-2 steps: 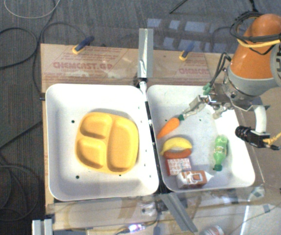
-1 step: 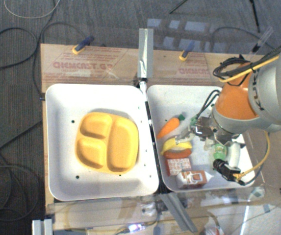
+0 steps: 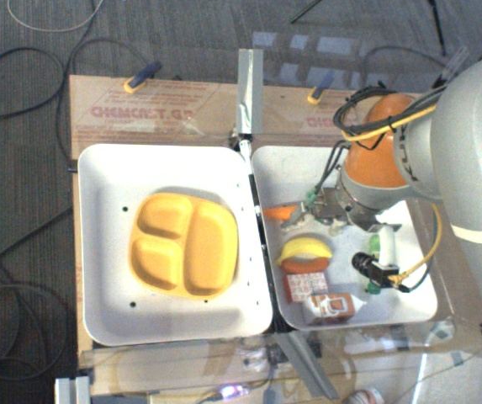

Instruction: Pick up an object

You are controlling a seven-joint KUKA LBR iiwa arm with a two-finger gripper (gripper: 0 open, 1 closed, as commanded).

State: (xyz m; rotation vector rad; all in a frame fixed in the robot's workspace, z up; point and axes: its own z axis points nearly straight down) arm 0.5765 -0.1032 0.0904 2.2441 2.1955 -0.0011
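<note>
From the overhead camera I see two white bins side by side on the bench: the left bin (image 3: 97, 225) carries a yellow compartment tray (image 3: 187, 244) lying flat near its middle, and the right bin (image 3: 421, 297) holds a small heap of items. My arm (image 3: 468, 150) reaches in from the right, its orange band (image 3: 377, 154) over the upper part of the right bin, and the gripper (image 3: 318, 210) is down low in that bin beside an orange carrot-like piece (image 3: 278, 213) near the left wall. I cannot tell how the jaws stand; the wrist hides them, and I see nothing clearly pinched. Just below the gripper lies a yellow rounded object (image 3: 305, 249), touching a red-and-white packet (image 3: 307, 285) beneath it, with a brown carton (image 3: 333, 307) at the front. A green-and-white item (image 3: 384, 247) sits to the right, near a black cable fitting (image 3: 367, 265).
</note>
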